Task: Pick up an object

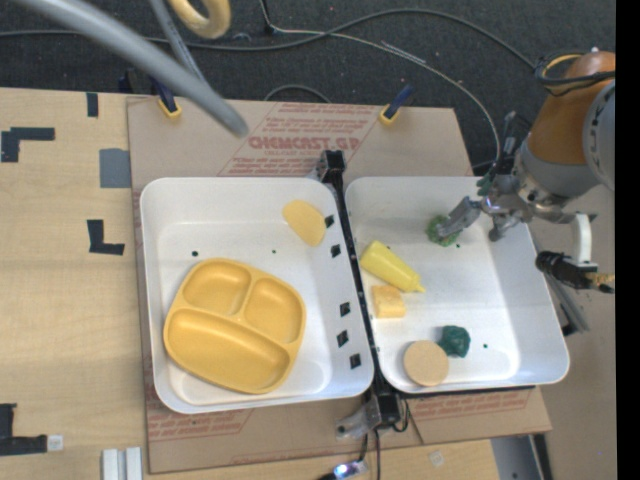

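The right bin holds a yellow oblong piece, a pale yellow block, a tan disc, a dark green lump and a small green object. My gripper hangs low over the far right part of this bin, and it is open. The small green object lies right at the tip of its left finger, outside the gap between the fingers. Nothing sits between them.
In the left bin lie a yellow divided plate and a small yellow rounded piece near the far right corner. A black divider runs between the bins. Cables trail across the dark floor behind the bench.
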Controlling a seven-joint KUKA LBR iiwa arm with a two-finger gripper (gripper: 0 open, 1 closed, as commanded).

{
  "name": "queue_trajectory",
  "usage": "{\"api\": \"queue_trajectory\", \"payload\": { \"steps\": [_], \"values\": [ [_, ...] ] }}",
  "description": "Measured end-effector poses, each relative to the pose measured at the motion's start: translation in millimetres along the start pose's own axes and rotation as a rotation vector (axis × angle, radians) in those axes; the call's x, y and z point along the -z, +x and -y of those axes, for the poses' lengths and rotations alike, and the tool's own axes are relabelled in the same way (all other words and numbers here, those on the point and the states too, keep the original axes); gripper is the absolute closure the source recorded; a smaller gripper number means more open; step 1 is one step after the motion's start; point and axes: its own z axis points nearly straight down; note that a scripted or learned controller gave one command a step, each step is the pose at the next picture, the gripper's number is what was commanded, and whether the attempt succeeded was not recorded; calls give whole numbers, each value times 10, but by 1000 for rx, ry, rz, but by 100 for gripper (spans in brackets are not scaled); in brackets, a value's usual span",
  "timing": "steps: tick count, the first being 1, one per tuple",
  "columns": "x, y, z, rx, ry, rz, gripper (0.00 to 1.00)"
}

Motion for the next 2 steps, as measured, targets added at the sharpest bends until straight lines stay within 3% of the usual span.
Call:
{"api": "queue_trajectory", "payload": {
  "steps": [1, 2],
  "values": [
    [-466, -19, 26, -1, -1, 1, 0],
    [-356, -17, 14, 0, -3, 1, 100]
  ]
}}
